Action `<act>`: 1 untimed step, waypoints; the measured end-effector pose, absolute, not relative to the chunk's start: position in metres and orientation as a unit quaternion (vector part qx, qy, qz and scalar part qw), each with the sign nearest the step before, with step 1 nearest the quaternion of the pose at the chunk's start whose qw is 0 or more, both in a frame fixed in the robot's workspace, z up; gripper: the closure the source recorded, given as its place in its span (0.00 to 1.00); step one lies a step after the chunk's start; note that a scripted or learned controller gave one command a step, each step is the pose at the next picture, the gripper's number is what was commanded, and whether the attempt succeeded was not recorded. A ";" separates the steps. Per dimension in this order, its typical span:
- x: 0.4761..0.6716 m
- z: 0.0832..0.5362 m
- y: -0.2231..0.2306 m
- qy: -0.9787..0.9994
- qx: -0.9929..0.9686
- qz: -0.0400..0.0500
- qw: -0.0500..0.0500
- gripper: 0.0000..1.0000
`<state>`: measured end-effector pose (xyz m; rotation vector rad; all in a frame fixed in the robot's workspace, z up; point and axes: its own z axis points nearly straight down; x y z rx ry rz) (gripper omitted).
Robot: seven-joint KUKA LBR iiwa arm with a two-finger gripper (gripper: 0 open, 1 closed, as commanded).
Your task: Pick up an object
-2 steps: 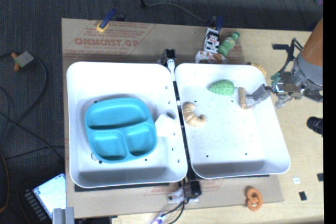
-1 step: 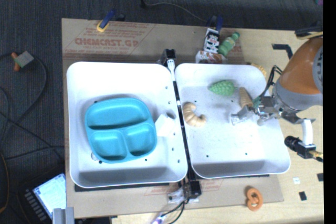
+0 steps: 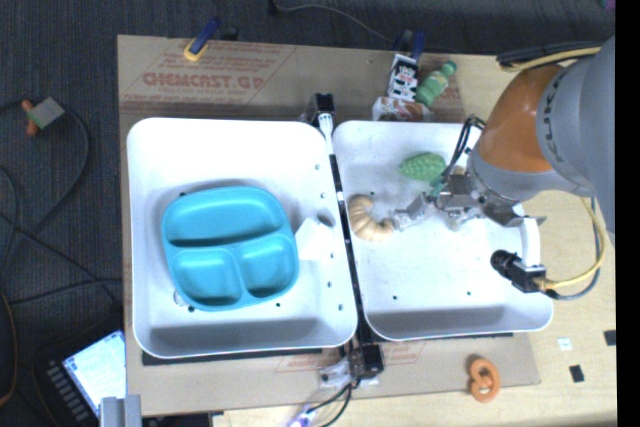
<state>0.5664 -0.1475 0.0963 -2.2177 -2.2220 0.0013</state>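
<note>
The right bin point(image 3: 440, 300) holds two things. A tan, curled, croissant-like object point(image 3: 366, 219) lies at the bin's left wall. A green leafy object point(image 3: 423, 165) rests further back, near the middle. My gripper point(image 3: 418, 208) hangs low over the bin floor, just right of the tan object and just in front of the green one. Nothing visibly sits in it. The grey arm with its orange band point(image 3: 515, 130) reaches in from the right and covers the bin's right rear part.
The left bin point(image 3: 150, 315) holds a blue divided tray point(image 3: 230, 247). Behind the right bin a small green and white item point(image 3: 418, 87) stands on the bench. An orange ring point(image 3: 484, 377) lies on the bench in front.
</note>
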 end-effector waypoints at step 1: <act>0.542 0.095 -0.141 -0.707 -0.707 0.001 0.001 0.00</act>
